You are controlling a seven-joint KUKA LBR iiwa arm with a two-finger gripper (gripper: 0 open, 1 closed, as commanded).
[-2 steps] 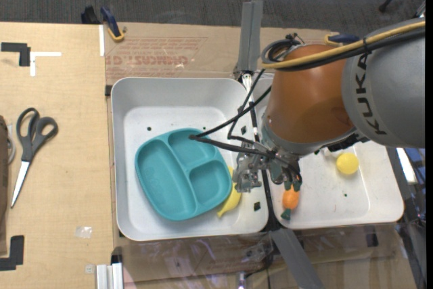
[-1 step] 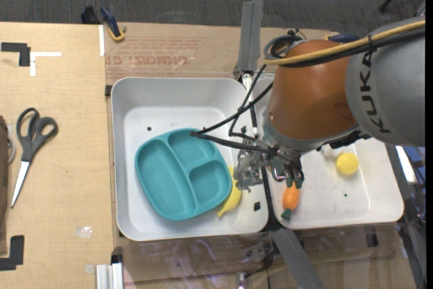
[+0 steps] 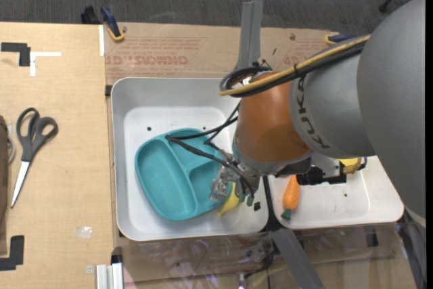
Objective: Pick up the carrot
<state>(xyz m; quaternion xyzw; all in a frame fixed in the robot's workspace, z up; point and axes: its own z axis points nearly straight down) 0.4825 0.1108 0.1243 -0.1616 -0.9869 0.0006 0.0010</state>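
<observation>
While arm (image 3: pixel 318 105) leans over left bin (image 3: pixel 128 166), carrot (image 3: pixel 291 194) beside

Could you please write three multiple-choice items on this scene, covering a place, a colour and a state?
1. Where does the carrot lie?
A. Right bin
B. Left bin
C. Bench beside the scissors

2. What colour is the divided tray?
A. Red
B. Teal
C. Black

3. How is the carrot now?
A. Lifted clear
B. Lying in its bin
C. On the tray

Answers: 1 A, it lies near the right bin's left wall. 2 B, plainly teal. 3 B, it rests on the bin floor, while the gripper is over the left bin.
</observation>
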